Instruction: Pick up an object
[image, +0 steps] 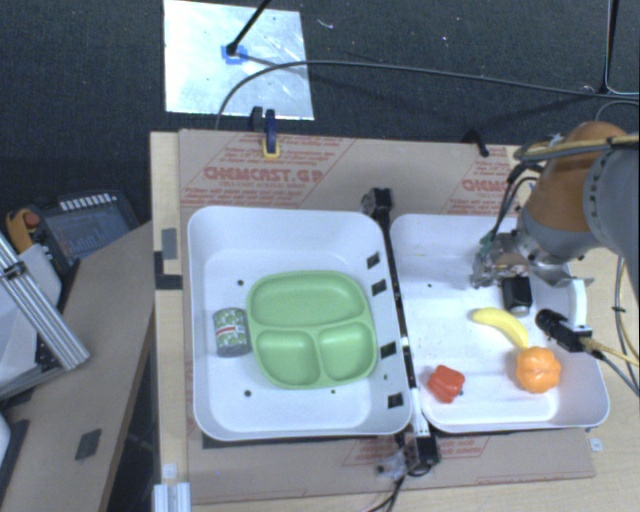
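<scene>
I am seeing the table (170, 300) carrying two white bins side by side. The left bin (215, 235) is holding a small can (231, 331) standing upright at its left side, just beside a green divided plate (308, 328) lying near its middle. The right bin (440, 245) is holding a red pepper (447, 382) near its near-left corner, a banana (501, 325) lying near the middle, and an orange (538, 369) just right of the banana's near end. The gripper (490, 268) is hanging over the far part of the right bin, apart from the banana; I cannot tell its state. The arm (575, 195) is reaching in from the right.
</scene>
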